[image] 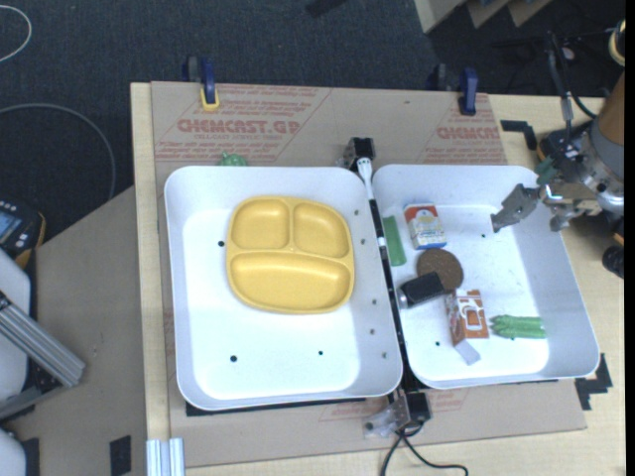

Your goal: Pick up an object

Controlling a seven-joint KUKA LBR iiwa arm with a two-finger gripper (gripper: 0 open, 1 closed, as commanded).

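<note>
**Objects all down in the right bin, jaws spread above its far right rim**

Objects for the pick are lying loose in the right bin, none of them lifted. At the back sits a small white carton with a red label, and just left of it a green stick-shaped piece lies along the bin's left wall. Nearer the middle there's a brown round disc, and touching its lower left edge is a small black block. Toward the front, an orange-and-white packet lies tilted, and just to its right a green, leafy-looking toy rests flat on the bin floor.

Over to the gripper: it's at the bin's upper right corner, well apart from every item, its jaws spread with nothing between them. One grey finger angles down toward the bin floor. The arm comes in from the right edge.

Left bin next door, touching the right one along the centre seam, carries a yellow divided plate with three compartments, sitting toward the back. Both bins rest on a brown board on the counter, held at the far edge by two clamps, one on the left and one on the right.
</note>
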